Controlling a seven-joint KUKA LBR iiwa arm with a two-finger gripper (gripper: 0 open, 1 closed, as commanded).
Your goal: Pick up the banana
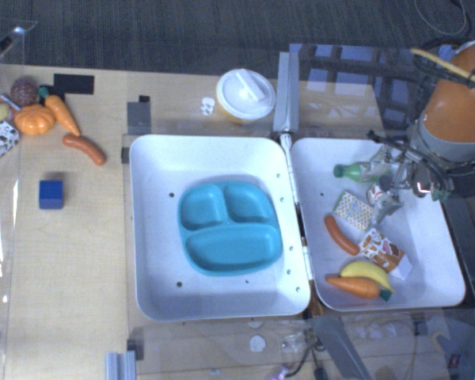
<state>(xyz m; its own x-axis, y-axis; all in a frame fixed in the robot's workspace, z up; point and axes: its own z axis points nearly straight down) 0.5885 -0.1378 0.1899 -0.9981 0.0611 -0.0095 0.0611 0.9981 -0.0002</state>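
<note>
Claw [388, 196] hangs over the upper middle of the right bin [447, 291], under the orange band of the arm [459, 105]. I cannot tell how it is set from this slant; the metal parts blur together, and I see nothing in its hold.

Banana [366, 271] lies well below the claw, toward the near edge of the same bin. It rests against a carrot [352, 286], which lies just in front of it and touches it along its underside. A small printed packet [380, 249] sits between claw and banana, just above the banana. A sausage [340, 234] lies down and to the left of the claw, a patterned card [353, 209] just left of it, and a green bottle [355, 170] up and to its left.

Step in hand, as I judge it: approach, with the descent not yet begun and the pick undone.

Risks from here:
- Carrot crowds the banana, so the claw may close on both, or on the carrot alone.
- Packet may snag on a finger during the travel down.
- Banana is curved and smooth, so an off-centre pinch could squirt it out.
- Bin wall is close, so a late correction could strike it.
</note>
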